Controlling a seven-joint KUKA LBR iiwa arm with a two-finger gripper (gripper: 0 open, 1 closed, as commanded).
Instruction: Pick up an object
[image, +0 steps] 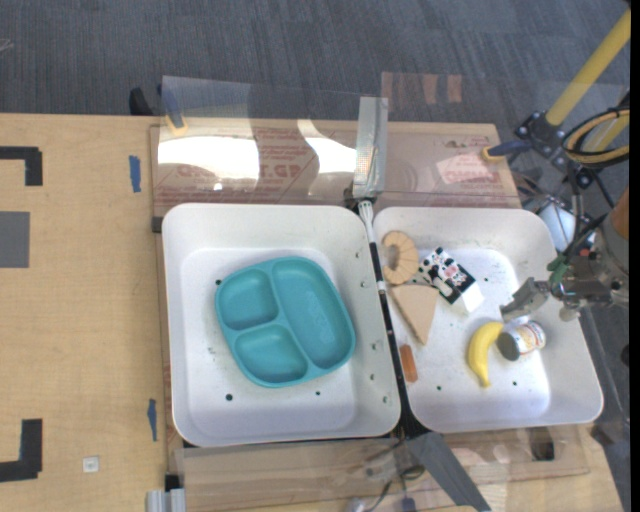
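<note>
Nothing picked up yet from what I see: gripper (527, 297) hangs just above-right of the banana (483, 350) in the right bin (575, 400), can't tell if open or shut, grab + lift still to do.

I am finding no lettering that I can actually read. I am seeing faint reddish print on the clear panels (300, 160) across the upper middle of the frame, too washed out by glare to make out. The black-and-white patterned item (447, 273) in the right bin (570, 400) is showing no legible words.
</note>
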